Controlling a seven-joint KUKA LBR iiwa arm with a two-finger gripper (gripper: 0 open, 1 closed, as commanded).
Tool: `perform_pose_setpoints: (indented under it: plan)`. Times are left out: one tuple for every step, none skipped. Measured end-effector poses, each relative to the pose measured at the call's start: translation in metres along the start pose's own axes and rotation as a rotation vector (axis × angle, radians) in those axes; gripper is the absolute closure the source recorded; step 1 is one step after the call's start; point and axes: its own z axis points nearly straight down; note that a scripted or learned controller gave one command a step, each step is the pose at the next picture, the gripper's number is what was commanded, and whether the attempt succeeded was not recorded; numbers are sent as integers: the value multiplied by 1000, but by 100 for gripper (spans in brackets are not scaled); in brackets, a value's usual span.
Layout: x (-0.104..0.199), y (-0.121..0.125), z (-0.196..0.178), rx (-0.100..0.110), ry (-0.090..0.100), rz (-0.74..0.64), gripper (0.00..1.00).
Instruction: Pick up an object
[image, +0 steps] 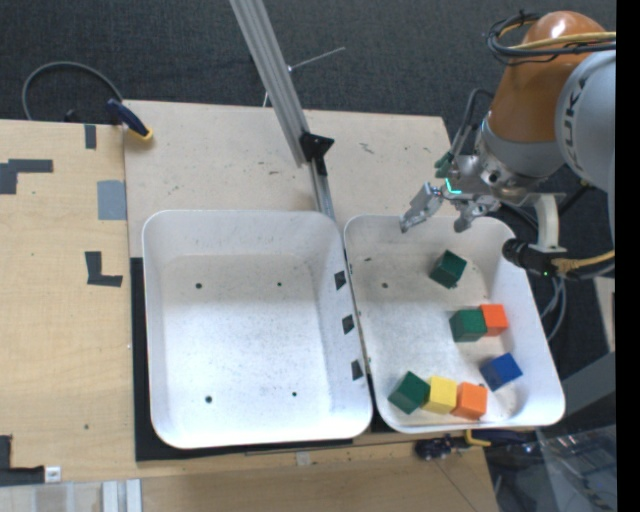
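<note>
Sitting along the lower edge of the right bin (520, 290), toward the bottom right of the frame: a green block (408, 391), a yellow block (441, 393) and an orange block (471, 399) lined up in a row, each touching the next. Lying just above and to the right of that row, apart from it: a blue block (500, 370). Resting further up, near the bin's right wall: a second green block (467, 325) pressed against a second orange block (494, 318). Standing alone higher still, tilted on the bin floor: a dark green block (449, 269), clear of all the others. Hovering above that block at the bin's upper rim, in the upper right of the frame: the gripper (440, 211), fingers spread apart, nothing between them. Reaching in behind it from the right edge: the grey arm (590, 90) with its orange band (530, 85). Filling the centre and left of the frame: the left bin (240, 320), its rim touching the right bin's rim. Slanting down from the top centre toward the gap between the bins: a metal rail (275, 75).
</note>
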Motion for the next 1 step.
perform_pose_setpoints:
  plan:
    - [0,1,-3,-4,-1,-1,0]
